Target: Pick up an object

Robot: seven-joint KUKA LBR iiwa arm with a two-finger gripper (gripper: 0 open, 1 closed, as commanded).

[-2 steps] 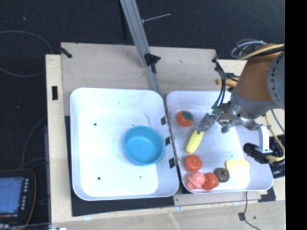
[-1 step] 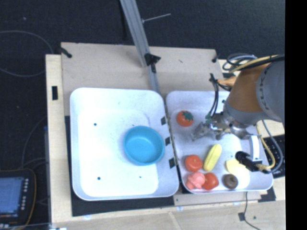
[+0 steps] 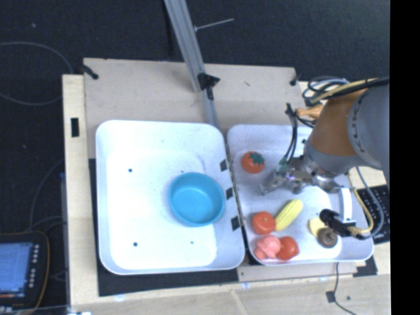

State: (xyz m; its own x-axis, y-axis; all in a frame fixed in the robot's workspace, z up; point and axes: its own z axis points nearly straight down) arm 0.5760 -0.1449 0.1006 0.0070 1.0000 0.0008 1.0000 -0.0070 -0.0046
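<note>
**Camera view.** Two white bins lie side by side on the bench. The left bin holds a blue bowl, right of its centre; the right bin holds all the small things.

The arm enters from the right of the frame; its gripper hangs low over the middle of the right bin. At this slant it cannot be told whether the gripper is spread or pressed together; nothing is seen pinched in it.

Candidates for the pick:
- a red fruit with a green cap, just beside the gripper to its upper left and apart from it;
- a yellow piece, near the gripper, below it and slightly right; its long axis runs from lower left to upper right of the frame.

Further down the frame:
- a red ball, touching the lower-left end of the yellow piece;
- a pink piece and a small red piece, side by side against the bin's lower wall.

Judgement: no object is lifted yet. The capped red fruit appears the nearer, so the next move probably calls for a short shift toward the upper left, then a descent; being round, it may roll aside. The yellow piece would instead need a grip across its short axis, from upper left to lower right.
</note>
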